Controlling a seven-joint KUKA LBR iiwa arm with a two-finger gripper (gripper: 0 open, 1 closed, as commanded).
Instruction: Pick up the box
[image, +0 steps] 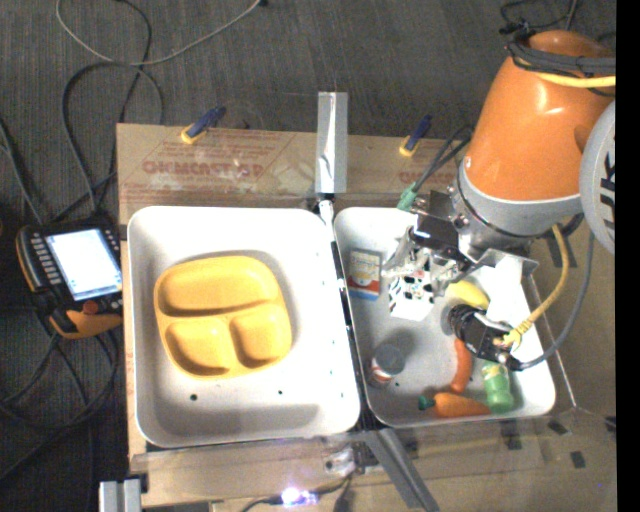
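Box (362, 273): small, flat, printed card.

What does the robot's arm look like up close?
The arm has a big shiny orange dome with a grey ring under it. Its gripper is dark metal with black-and-white parts. A yellow cable and a green-tipped wire hang beside it.

Glossy orange arm shell (535, 110), smooth matt white plastic bins (145, 400), matt yellow plastic tray (225, 312), printed cardboard sheet (215, 170) along the surface's far edge.
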